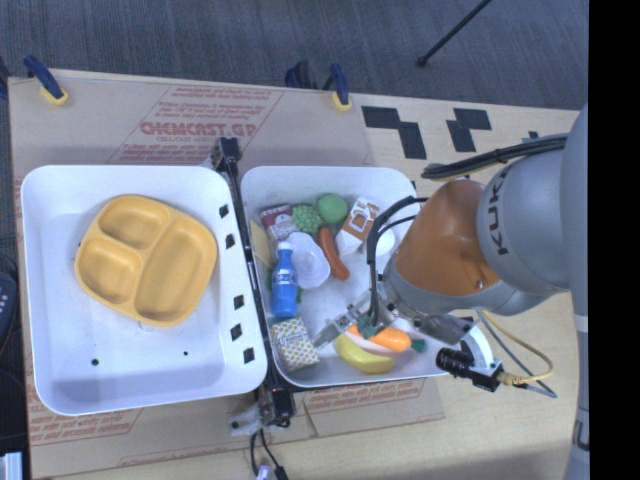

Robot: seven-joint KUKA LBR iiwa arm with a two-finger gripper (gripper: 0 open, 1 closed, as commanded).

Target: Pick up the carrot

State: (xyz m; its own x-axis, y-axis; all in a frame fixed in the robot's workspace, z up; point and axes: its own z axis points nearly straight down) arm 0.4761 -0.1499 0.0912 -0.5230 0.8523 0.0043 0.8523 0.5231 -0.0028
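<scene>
The left white bin (40,268) sits far left of the end effector (368,326) and holds a yellow divided plate (146,259). The right white bin (330,176) surrounds the end effector. Just below it lies a banana (362,357). Left of it stands a blue bottle (285,282), with a patterned packet (295,344) lower left. Above it rest a green round item (332,208) and a small carton (360,220). The cardboard-covered tabletop (190,118) carries both bins.
</scene>
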